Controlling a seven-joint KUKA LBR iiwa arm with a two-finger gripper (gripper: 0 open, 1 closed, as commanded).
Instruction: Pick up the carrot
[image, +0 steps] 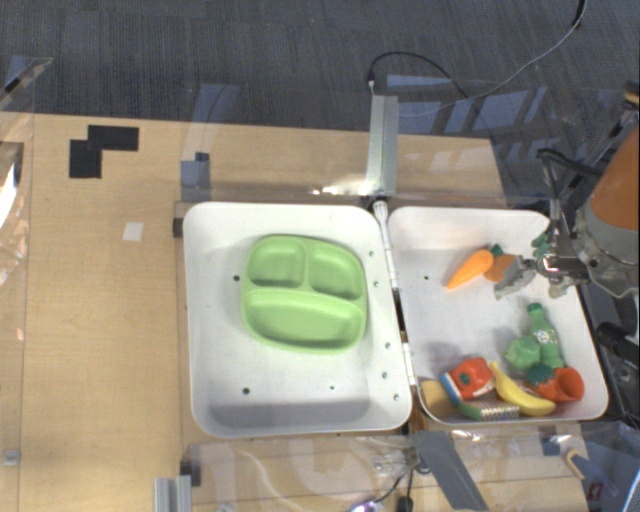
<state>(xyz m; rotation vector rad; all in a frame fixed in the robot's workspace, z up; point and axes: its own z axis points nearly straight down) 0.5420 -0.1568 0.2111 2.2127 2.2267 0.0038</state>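
Carrot (470, 269) lies bare in the right bin (440, 340), tip pointing left. I see my gripper (512, 280) just beside its leafy end, fingers narrowly apart, holding nothing.

A light wooden bench (90, 330) sits against dark grey carpet (250, 50). Black cables (470, 90) trail across the carpet. Black tape marks (100, 148) sit on the wood.

The arm (612, 205) is cut off by the right edge. Whether the fingers (512, 279) touch the carrot's (470, 268) leafy end is unclear. The banana (520, 393) partly hides the toys behind it.
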